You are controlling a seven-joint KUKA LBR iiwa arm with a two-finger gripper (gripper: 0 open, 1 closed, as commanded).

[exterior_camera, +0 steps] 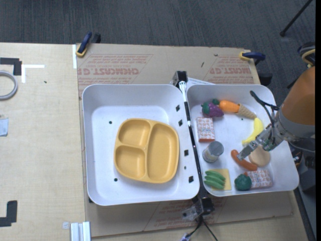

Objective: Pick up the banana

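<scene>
While the banana (255, 131) lay in the right bin (286, 182), its long axis ran on a slant, one end up toward the far right wall and the other down toward the bin's middle. It sat just above the hand (252, 148), its lower end close to the fingertips, and nothing showed it gripped. Whether the hand stood wide or narrow could not be told. Just below the hand lay a red sausage-like piece (242, 160), with a tan round piece (261, 157) to its right. Left of the hand stood a small grey can (213, 151), and farther up lay a carrot (228, 105) beside purple grapes (212, 109). Well to the left, the other bin (95, 134) held a yellow divided tray (147, 150) on the tabletop (40, 149).
</scene>
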